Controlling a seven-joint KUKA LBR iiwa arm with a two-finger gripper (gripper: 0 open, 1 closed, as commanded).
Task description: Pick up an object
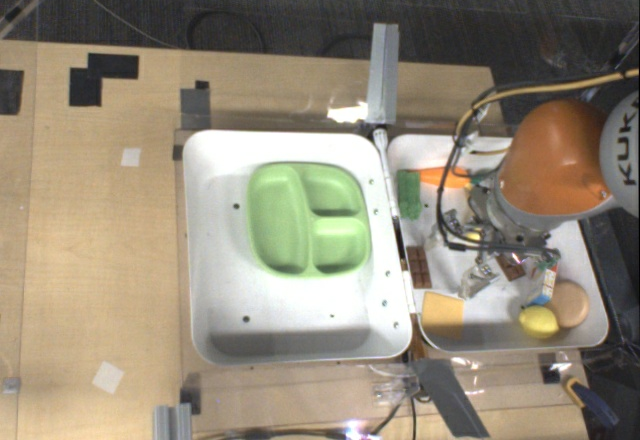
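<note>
yellow lemon [539, 320] lies just right of the pincer [487, 273], whose grip i cannot tell.

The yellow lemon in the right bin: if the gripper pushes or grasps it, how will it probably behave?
The lemon looks rounded, so it would probably roll if pushed. It lies close against a brown ball in the bin corner, which may stop it. Its surface looks smooth, so it could slip from the fingers.

A light wooden bench [90, 258] bears two white bins, left bin [215, 328] and right bin [590, 328], side by side.
</note>
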